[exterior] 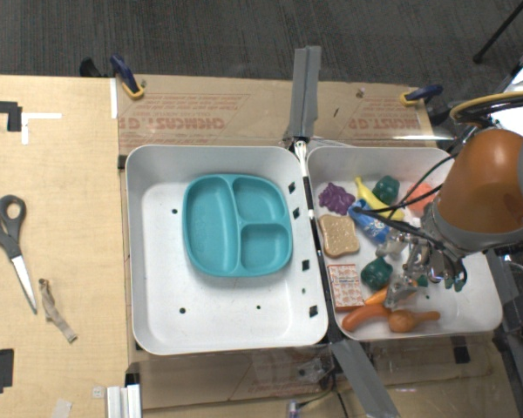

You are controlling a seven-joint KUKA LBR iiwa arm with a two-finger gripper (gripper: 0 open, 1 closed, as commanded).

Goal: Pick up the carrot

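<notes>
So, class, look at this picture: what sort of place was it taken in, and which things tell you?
Probably a robotics lab bench. A robot arm reaches into a white bin of toy food, a teal divided plate sits in the other bin, and clamps hold cardboard down.

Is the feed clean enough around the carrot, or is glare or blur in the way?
Camera view: even lighting, with no glare on the right bin; the carrot reads sharply at the front wall; the gripper is small and cluttered by cables, partly overlapping the carrot; soft shadows under the teal plate.
</notes>
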